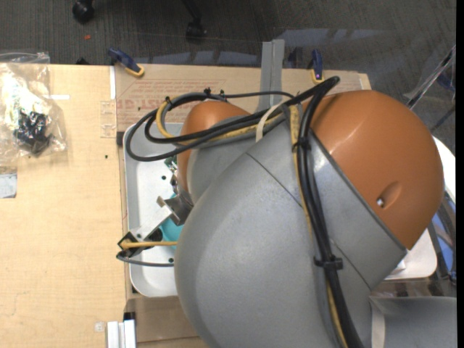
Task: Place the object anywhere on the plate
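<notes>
Arm: a large grey robot arm [275, 267] with rounded orange-brown joint caps reaches in from the right and covers most of the white bins; black and yellow cables [217, 111] loop across its upper side.
Bin: a shallow white plastic bin [138, 194] shows at the arm's left edge, on a pale wooden table [58, 252].
Hand: the hand [172, 207], a dark metal part, is low inside the bin and mostly hidden beneath the arm; I cannot tell how its jaws stand.
Object: a small teal-coloured piece [172, 230] peeks out just below the hand, on the bin floor near its left wall; its shape is too hidden to make out.
Other things: a clear plastic bag of small parts [25, 107] lies at the table's far left; blue clamps [125, 60] grip the table's far edge.
</notes>
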You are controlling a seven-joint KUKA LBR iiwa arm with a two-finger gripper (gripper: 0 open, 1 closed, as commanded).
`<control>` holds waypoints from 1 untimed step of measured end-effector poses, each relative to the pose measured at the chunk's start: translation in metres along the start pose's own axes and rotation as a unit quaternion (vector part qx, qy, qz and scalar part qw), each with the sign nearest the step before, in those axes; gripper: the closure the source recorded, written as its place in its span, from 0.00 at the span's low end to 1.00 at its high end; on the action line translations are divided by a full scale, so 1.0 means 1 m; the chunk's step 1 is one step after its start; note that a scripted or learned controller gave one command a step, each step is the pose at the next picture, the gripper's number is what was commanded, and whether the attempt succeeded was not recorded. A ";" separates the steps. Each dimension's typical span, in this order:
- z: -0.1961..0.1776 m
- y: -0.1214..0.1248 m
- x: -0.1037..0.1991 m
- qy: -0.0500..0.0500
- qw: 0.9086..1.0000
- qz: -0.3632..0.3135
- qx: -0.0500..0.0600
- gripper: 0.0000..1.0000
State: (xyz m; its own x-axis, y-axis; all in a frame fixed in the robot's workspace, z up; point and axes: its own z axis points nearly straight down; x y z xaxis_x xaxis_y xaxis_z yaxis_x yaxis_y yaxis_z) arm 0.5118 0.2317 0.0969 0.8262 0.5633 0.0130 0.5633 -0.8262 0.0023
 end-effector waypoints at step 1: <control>-0.121 0.002 -0.010 -0.008 0.981 -0.193 0.002 1.00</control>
State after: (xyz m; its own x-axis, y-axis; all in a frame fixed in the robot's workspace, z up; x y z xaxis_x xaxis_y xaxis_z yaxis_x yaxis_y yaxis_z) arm 0.5027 0.2237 0.2178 0.5508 0.8346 -0.0032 0.8346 -0.5508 0.0002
